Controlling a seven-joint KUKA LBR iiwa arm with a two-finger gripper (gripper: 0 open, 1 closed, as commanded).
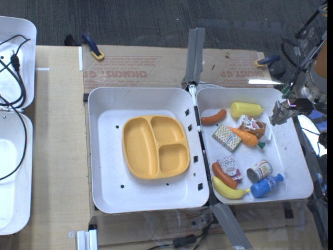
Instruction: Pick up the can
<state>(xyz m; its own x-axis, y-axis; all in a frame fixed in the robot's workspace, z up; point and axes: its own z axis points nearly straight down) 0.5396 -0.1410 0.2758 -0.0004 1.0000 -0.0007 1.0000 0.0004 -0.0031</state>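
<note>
The can is small, with a white and brown label. It lies on its side near the front right of the right bin, touching the blue bottle just in front of it. My gripper hangs over the right bin's far right part, well behind the can and apart from it. It holds nothing that I can see. The arm comes in from the right edge above it.
Around the can lie a banana, a red sausage, a small packet, a carrot, a patterned box, a hot dog and a yellow bottle. The left bin holds a yellow divided plate.
</note>
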